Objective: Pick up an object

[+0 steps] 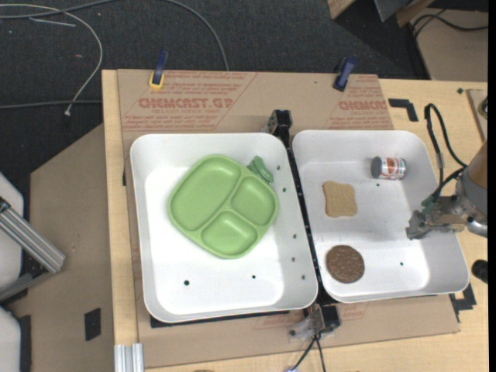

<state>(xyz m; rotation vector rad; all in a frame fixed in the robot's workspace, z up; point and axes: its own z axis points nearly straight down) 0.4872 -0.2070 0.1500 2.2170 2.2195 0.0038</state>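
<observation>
Camera view: my gripper (416, 226) sat at the right bin's (387, 281) right edge.
Jaws: I could not tell their state.
Objects: can (388, 167) far-left of me; cracker (339, 199) left; cookie (345, 263) near-left.
Can axis: left-right.

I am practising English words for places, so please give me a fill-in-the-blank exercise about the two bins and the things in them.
1. The green divided plate lies in the ____ bin.
2. The small can lies on its ____ in the right bin.
3. The round brown patty lies nearer the camera than the ____ slice.

Missing words: left; side; tan
</observation>
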